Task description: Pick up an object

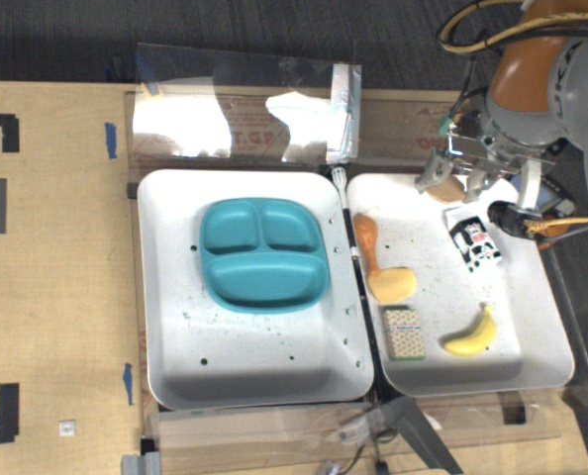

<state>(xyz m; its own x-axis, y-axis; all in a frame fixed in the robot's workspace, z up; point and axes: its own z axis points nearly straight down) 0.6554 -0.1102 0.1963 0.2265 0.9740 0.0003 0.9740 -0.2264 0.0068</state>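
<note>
The jaws [459, 174] hang over the far rim of the right bin [541, 364]; whether they are parted or closed I cannot tell. Nearest below lies a black-and-white card [474, 242], probably the easiest target. A banana [473, 332], bread roll [392, 284], carrot [367, 237] and patterned packet [404, 332] lie further along; a teal tray [264, 253] fills the left bin [165, 364]

One fixed overhead camera, slanted down on both white bins [175, 364], arm [541, 77] from right.
</note>
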